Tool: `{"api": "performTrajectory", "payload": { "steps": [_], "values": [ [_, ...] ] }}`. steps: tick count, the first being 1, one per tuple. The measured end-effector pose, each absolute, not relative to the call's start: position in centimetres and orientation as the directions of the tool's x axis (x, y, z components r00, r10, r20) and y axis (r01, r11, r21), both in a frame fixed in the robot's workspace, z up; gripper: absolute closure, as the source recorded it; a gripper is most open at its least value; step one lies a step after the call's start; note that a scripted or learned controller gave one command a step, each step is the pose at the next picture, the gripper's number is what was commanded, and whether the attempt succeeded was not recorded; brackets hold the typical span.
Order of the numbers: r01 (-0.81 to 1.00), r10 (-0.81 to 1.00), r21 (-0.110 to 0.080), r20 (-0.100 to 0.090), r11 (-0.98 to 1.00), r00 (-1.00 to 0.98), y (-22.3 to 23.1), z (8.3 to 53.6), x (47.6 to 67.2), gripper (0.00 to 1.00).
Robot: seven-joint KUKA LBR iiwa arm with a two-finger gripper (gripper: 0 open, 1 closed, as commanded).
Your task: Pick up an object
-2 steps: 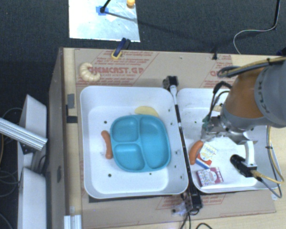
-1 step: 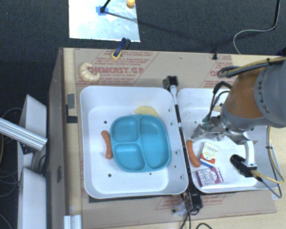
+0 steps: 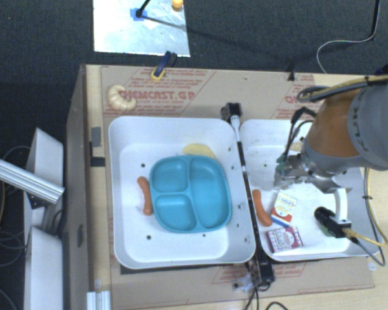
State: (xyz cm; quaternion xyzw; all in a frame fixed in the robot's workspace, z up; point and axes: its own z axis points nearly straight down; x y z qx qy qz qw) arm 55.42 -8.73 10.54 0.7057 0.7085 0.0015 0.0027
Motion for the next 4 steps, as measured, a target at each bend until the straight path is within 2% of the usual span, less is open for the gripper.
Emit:
{"api": "performTrajectory", "payload": {
  "steps": [1,2,3,4],
  "values": [
    [1.000,1.000,0.004,0.002,0.005,-0.005,-0.8,18.5,56.7,1.00],
    [1.000,1.000,0.002,0.000,0.003,-0.003,-0.9,18.5,56.6,0.00],
    [1.000,1.000,0.002,-0.001,0.001,-0.001,-5.3,18.4,58.8,0.00],
    [1.000,1.000,0.002,-0.002,0.002,-0.002,-12.6,18.4,63.4,0.00]
  ]
}}
